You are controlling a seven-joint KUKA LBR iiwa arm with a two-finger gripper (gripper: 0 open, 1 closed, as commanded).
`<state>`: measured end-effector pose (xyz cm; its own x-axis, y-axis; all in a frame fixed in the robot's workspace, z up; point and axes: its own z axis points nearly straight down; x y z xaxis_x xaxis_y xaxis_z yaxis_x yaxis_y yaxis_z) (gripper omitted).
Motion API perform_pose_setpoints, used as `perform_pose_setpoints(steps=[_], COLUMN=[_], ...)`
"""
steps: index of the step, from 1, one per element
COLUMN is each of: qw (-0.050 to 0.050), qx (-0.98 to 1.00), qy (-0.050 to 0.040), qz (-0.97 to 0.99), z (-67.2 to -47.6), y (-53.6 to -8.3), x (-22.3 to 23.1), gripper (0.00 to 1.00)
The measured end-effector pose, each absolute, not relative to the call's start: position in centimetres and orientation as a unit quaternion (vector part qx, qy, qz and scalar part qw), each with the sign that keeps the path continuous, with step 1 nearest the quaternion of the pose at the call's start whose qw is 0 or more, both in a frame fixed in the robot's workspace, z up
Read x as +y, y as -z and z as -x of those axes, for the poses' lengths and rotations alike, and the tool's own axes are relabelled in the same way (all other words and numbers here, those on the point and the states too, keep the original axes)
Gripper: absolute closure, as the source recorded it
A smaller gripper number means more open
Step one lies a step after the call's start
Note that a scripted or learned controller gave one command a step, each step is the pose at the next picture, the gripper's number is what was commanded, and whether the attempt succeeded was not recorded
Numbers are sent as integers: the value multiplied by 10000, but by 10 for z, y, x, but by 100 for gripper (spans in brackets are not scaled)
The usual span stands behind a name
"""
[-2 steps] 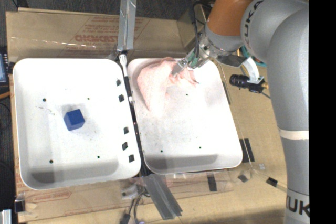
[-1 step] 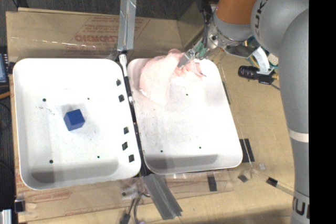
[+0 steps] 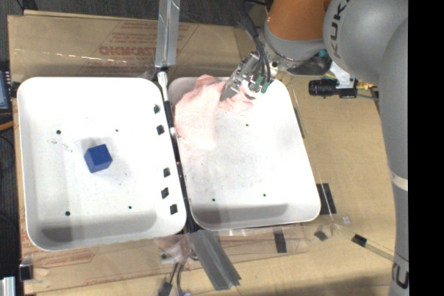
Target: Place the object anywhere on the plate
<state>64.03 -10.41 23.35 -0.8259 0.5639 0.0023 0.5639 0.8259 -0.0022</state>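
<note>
Camera view, looking down on both bins. The arm (image 3: 361,17) reaches in from the right, and the tool (image 3: 243,85) hangs over the back of the right bin (image 3: 277,170), just above the far edge of the pale pink plate (image 3: 198,118). The plate lies in that bin's back left part, close to the wall between the two bins. Whether the tool is open or closed I cannot tell; at this slant it is a dark tangle against the pink, and nothing can be made out in its grip.

The blue cube (image 3: 98,157) sits well apart from the tool. It is alone on the floor of the left bin (image 3: 28,149), left of centre and touching no wall. From the tool, it lies across the dividing wall, to the left and nearer the camera. It is squat with no long axis to speak of, and its faces look turned a little off the bin's edges.

My read is that the carry has not begun. The tool is over the goal while the cube waits in the other bin. The next move has to cross that divide leftward and forward, then come down square on the cube. With only one arm, the reach runs the full width of the surface (image 3: 347,149).
</note>
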Motion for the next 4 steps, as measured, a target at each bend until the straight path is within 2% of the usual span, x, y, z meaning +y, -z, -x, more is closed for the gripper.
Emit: perform_pose_setpoints(steps=[1,2,3,4], qw=[18,18,16,-5], qx=[-9953,-10000,-10000,-10000], qy=[-5,-4,-6,-4], qz=[966,-40,-48,-53], z=[-630,-619,-604,-592], y=[-229,-219,-214,-232], x=[-45,3,48,99], gripper=[100,100,100,100])
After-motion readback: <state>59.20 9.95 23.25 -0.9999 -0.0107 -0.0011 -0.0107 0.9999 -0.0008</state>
